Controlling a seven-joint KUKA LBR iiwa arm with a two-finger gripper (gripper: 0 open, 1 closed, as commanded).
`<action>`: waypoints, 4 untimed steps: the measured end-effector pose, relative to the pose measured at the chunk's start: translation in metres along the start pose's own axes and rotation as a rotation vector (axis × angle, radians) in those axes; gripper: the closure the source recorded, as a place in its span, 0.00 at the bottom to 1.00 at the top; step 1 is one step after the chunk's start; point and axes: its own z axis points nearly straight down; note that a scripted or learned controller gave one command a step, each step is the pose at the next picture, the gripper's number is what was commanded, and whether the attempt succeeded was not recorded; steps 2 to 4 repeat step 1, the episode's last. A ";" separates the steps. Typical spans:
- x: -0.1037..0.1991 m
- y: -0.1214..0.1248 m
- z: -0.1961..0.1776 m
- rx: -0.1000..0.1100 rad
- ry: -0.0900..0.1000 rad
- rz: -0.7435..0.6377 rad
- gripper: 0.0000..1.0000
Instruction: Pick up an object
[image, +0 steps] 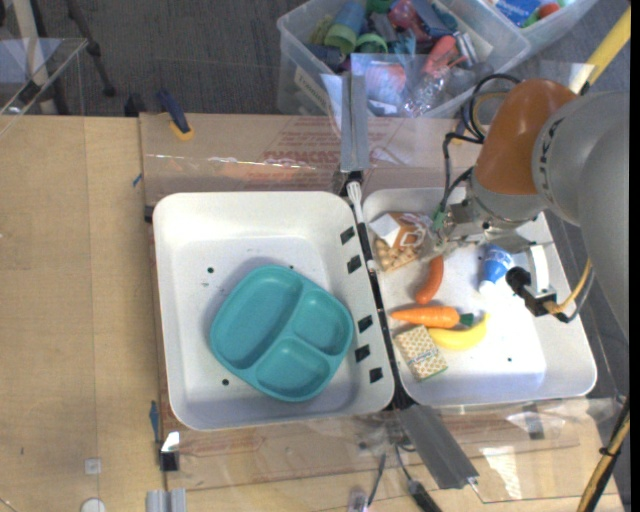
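My gripper (452, 230) hangs low over the back of the right bin (560, 370), below the arm's orange band. Just left of it lies a brown and white waffle-like item (398, 245). A small red-orange pepper (430, 280) lies just below the gripper, and a blue and white object (493, 268) sits to its right. Nearer the front are a carrot (425, 317), a yellow banana (462, 336) and a tan patterned block (420, 353). From this view I see nothing lifted by the gripper.
The left bin (185, 300) holds a teal divided plate (280, 332). A divider with black clips (362, 290) separates the bins. A clear tub of mixed toys (400, 40) stands behind the bench. The arm's grey body covers the right bin's back right corner.
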 end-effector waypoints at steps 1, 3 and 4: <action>0.074 0.026 -0.085 0.012 0.007 0.194 1.00; 0.074 0.026 -0.085 0.012 0.007 0.194 1.00; 0.074 0.026 -0.085 0.012 0.007 0.194 1.00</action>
